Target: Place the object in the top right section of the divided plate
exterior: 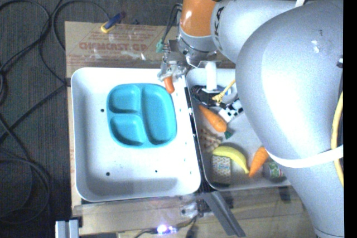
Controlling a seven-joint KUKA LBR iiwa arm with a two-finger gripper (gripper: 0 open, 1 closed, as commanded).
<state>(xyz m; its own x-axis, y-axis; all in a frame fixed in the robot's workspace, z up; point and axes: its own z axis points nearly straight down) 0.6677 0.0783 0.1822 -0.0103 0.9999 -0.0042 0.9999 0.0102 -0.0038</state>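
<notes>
A blue divided plate (157, 115) lies in the left white bin (89, 147), with one long section on its right and two smaller ones on its left. My gripper (169, 78) hangs over the bin's upper right corner, just above and to the right of the plate. It is shut on a small orange carrot-like piece (169, 86), which points down from between the fingers and sits just past the plate's top right rim.
The right bin (207, 180) holds a carrot (213, 118), a banana (232, 155), a second carrot (257, 160), a small can (221, 168) and a black-and-white checkered thing (235, 110). My arm covers much of that bin. Cardboard (111, 47) lies behind the left bin.
</notes>
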